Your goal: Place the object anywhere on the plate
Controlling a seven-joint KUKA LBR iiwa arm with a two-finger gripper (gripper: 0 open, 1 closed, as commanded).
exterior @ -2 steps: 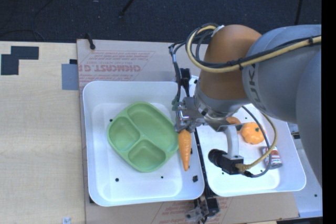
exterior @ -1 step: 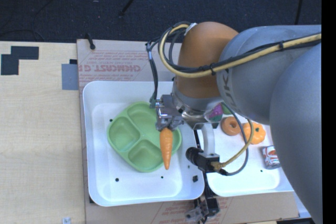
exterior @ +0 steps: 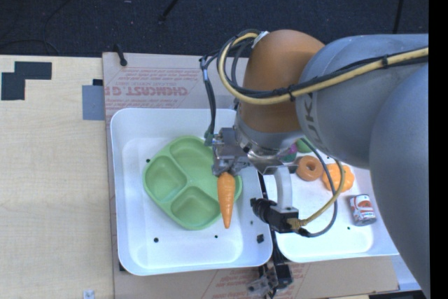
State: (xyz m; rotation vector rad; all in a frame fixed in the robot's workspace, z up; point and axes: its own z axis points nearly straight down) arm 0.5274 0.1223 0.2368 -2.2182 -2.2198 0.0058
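Carrot (exterior: 226, 200) hangs point-down, pinched in the gripper (exterior: 225, 168), over the green plate's (exterior: 168, 178) right edge.

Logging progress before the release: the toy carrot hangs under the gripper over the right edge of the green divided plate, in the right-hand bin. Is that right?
Not quite: the bin is wrong. The camera view shows the toy carrot under the gripper over the right edge of the green divided plate, but the plate lies in the left-hand bin. The right-hand bin holds a doughnut and a small can.
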